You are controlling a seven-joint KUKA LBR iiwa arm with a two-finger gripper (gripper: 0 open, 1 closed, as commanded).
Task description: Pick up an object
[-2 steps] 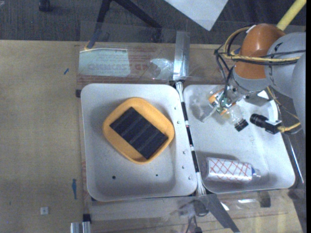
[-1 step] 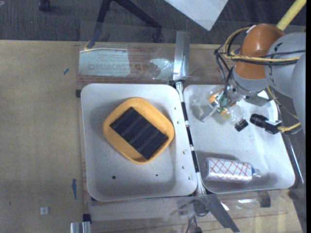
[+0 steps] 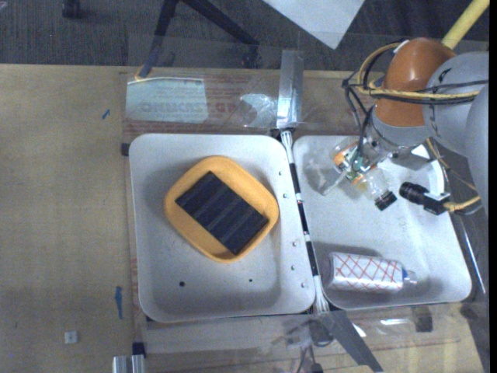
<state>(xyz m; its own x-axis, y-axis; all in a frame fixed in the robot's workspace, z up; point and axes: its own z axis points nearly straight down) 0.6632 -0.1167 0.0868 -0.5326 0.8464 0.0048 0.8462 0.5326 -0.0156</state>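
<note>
Closest to me, down at the bottom of the frame, is the front lip of the two white bins, and sitting just behind it in the right bin [image 3: 458, 286] is a white tube with a red crisscross pattern [image 3: 366, 271], lying on its side along the lower edge. Over in the left bin [image 3: 147, 286] I've got an orange-yellow tray-looking thing with a dark ribbed panel on top [image 3: 221, 208], turned at an angle and more or less in the middle of that bin, nothing else touching it. My arm [image 3: 415, 72] comes in from the upper right, orange band showing, with cables looped around it, and the gripper [image 3: 359, 164] is down in the upper part of the right bin. Right at the tip there's a jumble of clear crinkly plastic [image 3: 322, 173] and some small orange and green bits, and honestly I can't tell if the fingers are spread or pinching anything, it's too cluttered there. A black cylindrical piece [image 3: 415, 193] sticks out just to the right of that, low over the bin floor. Beyond the bins, on the wooden surface [image 3: 54, 208], there's a clear bag with faint lettering [image 3: 167, 99] at upper left of the bins, and office chair legs [image 3: 167, 10] on the carpet at the top.
</note>
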